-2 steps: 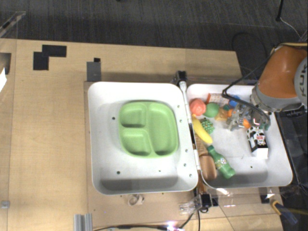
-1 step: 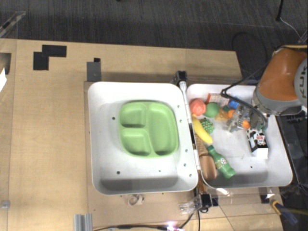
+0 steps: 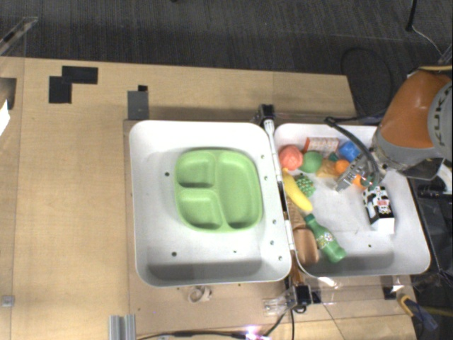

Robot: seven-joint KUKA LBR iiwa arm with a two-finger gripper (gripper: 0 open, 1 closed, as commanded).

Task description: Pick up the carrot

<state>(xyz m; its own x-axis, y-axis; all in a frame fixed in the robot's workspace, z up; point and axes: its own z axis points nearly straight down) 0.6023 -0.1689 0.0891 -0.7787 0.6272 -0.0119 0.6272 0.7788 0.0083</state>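
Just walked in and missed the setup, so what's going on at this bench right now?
A grey and orange robot arm reaches in from the right over the right bin, its gripper low among a pile of toy food near the bin's far side. A banana and green bottle lie nearby. The left bin holds a green divided plate. Nothing is visibly lifted yet.

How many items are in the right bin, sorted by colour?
Counting what can be made out in the right bin:
Green: 2, a ball and a bottle
Yellow: 1, a banana
Pink-red: 1, a round fruit
Blue: 1, a small piece
Orange: 1, a small piece
Black-and-white: 1, a box
Total: 7
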